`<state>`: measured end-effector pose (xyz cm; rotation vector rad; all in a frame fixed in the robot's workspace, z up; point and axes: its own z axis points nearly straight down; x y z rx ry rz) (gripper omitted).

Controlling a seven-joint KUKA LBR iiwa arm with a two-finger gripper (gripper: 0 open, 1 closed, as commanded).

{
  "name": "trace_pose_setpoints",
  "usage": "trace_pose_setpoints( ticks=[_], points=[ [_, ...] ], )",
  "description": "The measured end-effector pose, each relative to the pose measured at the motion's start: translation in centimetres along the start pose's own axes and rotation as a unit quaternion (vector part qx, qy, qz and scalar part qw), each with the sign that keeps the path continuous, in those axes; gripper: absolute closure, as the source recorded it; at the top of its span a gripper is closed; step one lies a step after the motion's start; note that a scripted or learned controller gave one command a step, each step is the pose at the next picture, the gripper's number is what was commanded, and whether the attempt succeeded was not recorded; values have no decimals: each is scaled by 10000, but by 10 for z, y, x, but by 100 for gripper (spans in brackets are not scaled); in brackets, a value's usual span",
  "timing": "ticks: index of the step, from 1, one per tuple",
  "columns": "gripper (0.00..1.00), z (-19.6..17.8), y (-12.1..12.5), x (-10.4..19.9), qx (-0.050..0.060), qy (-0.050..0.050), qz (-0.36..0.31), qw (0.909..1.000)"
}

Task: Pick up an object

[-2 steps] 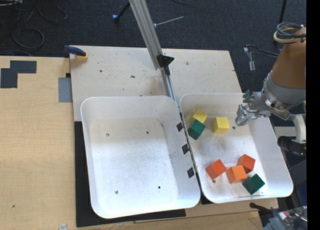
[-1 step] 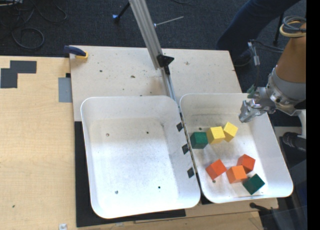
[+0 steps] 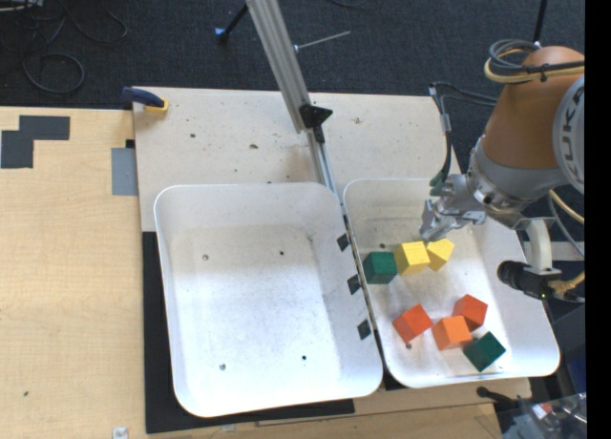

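Note:
The right bin (image 3: 535, 356) holds several blocks. Two yellow blocks sit together in the middle: one (image 3: 414, 257) and a second (image 3: 439, 253) just right of it. A green block (image 3: 380, 266) lies to their left. Nearer the front are three orange-red blocks (image 3: 412, 322), (image 3: 452, 332), (image 3: 470, 311) and a dark green block (image 3: 484, 351). My gripper (image 3: 435, 228) hangs directly above the right-hand yellow block, its tips close to the block's top. Nothing is visibly between the fingers.
The left bin (image 3: 191, 218) sits beside the right one, with black clips along the shared wall (image 3: 349, 265). A slanted aluminium rail (image 3: 286, 65) rises behind the bins. The arm's orange wrist (image 3: 530, 122) looms over the right bin's far right side.

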<state>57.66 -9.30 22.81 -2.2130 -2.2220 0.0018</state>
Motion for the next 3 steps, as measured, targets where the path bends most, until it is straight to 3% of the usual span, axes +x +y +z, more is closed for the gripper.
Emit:
trace_pose_setpoints(
  ticks=[2, 3],
  points=[
    [100, -4, -14, 92, 1, 0, -1, 10000],
    [100, 4, -14, 153, 14, -2, -6, 10000]
  ],
)
